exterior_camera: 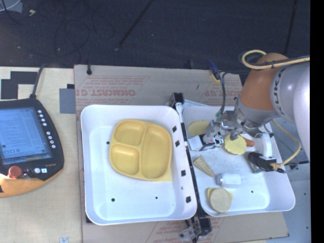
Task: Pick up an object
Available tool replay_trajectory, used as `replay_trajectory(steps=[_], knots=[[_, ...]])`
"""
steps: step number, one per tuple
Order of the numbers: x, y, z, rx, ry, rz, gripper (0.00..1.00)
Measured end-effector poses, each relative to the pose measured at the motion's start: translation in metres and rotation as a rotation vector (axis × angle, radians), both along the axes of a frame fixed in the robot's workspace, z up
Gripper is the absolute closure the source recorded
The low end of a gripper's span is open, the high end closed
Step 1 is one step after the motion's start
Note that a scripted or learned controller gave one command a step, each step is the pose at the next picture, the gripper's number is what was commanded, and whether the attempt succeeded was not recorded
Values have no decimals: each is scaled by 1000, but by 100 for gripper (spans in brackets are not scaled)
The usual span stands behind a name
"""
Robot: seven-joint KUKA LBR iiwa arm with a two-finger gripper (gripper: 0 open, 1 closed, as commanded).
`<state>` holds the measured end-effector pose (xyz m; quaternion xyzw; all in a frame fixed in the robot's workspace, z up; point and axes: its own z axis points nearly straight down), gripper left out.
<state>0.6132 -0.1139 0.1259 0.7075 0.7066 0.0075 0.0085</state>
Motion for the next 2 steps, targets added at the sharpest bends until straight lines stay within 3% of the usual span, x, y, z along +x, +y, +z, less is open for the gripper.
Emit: replay_trajectory(steps=[2], knots=[[0, 0, 0, 0, 0, 0, 0]])
